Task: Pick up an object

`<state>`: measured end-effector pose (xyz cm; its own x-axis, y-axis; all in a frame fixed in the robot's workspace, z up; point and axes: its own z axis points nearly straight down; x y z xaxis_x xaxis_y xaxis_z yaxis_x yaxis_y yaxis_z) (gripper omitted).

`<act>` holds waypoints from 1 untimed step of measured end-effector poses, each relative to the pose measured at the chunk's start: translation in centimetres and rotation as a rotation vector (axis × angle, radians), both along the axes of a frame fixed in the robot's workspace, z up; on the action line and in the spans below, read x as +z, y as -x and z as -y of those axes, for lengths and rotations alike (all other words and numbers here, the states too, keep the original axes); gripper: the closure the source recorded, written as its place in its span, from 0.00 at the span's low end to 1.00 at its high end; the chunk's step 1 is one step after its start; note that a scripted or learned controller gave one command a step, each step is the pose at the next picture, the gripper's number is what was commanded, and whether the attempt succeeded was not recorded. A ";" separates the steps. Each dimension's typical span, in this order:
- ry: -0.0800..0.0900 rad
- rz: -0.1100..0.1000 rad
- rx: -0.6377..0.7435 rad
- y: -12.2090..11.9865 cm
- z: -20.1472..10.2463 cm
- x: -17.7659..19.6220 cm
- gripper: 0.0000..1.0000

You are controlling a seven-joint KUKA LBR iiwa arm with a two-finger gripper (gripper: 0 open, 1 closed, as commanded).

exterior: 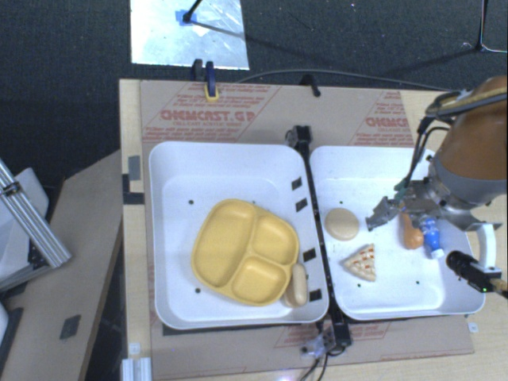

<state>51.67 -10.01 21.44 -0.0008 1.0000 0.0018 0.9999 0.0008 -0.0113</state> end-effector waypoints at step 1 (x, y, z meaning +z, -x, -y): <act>0.002 0.013 0.003 -0.3 0.0 0.6 0.00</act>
